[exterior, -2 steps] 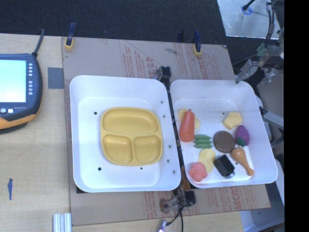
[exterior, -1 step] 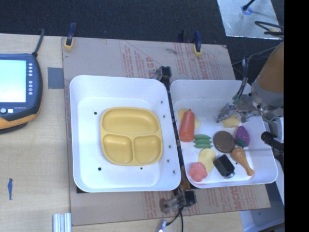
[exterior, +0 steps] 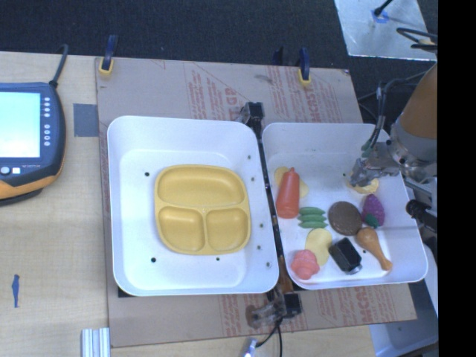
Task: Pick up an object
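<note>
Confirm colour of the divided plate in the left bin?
Yellow: the divided plate, seen in the camera view.

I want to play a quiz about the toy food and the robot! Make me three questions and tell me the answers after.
1. True or false: the yellow divided plate lies in the left bin.
2. Which toy lies right beside the brown round patty? A) the purple grapes B) the orange carrot C) the pink toy
3. Fill in: the gripper hangs over the ____ bin, above a yellow toy.

Key
1. True. The plate has three compartments and nothing lies on it.
2. A. The grapes sit just right of the patty; the carrot lies by the bin's left wall.
3. Right.
</note>
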### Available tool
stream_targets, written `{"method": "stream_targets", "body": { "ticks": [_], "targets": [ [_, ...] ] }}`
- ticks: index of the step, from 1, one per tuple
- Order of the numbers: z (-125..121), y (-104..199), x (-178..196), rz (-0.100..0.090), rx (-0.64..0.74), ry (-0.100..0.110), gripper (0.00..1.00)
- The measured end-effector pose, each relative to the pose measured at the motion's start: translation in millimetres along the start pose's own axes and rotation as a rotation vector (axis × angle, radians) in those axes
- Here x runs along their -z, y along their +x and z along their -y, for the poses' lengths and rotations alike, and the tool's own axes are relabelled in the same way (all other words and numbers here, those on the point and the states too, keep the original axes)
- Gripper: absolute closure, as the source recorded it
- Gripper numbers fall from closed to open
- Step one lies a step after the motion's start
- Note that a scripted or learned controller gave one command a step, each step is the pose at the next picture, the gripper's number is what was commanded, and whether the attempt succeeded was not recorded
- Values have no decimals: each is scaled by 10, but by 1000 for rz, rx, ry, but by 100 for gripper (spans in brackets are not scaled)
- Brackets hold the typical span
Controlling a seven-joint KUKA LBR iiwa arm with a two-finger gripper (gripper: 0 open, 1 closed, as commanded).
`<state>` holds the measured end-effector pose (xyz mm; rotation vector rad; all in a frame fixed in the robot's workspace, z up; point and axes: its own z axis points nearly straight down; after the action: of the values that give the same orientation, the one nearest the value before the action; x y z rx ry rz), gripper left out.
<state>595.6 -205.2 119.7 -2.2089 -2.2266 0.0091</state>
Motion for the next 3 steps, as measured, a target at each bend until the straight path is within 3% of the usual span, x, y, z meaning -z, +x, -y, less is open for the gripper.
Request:
{"method": "stream_targets", "body": {
  "ticks": [1, 2, 3],
  "targets": [
    [1, -1, -1, 1, 0, 0, 0],
    [889, 127, -232, 7, -1, -21, 0],
    [587, 713, -285, 0, -1, -4, 0]
  ]
}}
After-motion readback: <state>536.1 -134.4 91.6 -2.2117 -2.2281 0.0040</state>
